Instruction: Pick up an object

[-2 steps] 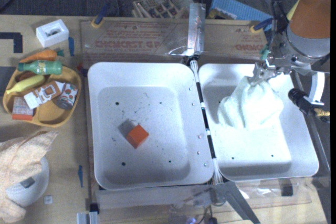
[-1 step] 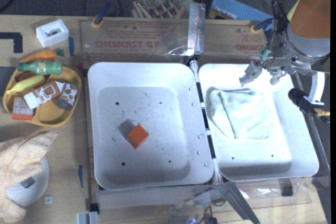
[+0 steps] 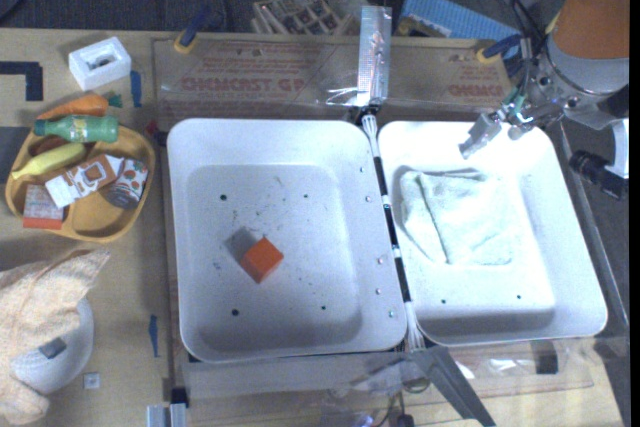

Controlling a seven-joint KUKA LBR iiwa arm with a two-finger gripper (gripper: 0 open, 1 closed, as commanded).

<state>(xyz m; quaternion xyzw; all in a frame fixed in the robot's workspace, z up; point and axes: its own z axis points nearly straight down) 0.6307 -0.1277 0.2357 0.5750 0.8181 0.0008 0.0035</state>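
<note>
Wooden bench top [image 3: 120, 335] carries the whole arrangement, with cables and boxes on the dark floor behind it. At far left, a small white box [image 3: 100, 63] lies near the bench's back edge. Below it, a tan shallow bowl [image 3: 70, 223] holds a green bottle [image 3: 78, 128], a yellow banana-shaped toy [image 3: 45, 160] and several small printed packets. A pale orange cloth [image 3: 40, 300] is bunched at the lower left corner. The left white plastic bin [image 3: 190, 215] contains an orange cube [image 3: 264, 259], which rests on the bin floor slightly left of centre, touching a small grey block [image 3: 241, 242] at its upper left. A clear plastic barrier [image 3: 260, 75] stands behind both bins. The right white plastic bin [image 3: 570, 305] holds a crumpled white cloth [image 3: 460, 215] spread over its upper middle. The two-finger gripper [image 3: 478, 137] hangs over the right bin's back edge, just above the cloth, well apart from the cube; whether its fingers are apart or together cannot be told.
</note>
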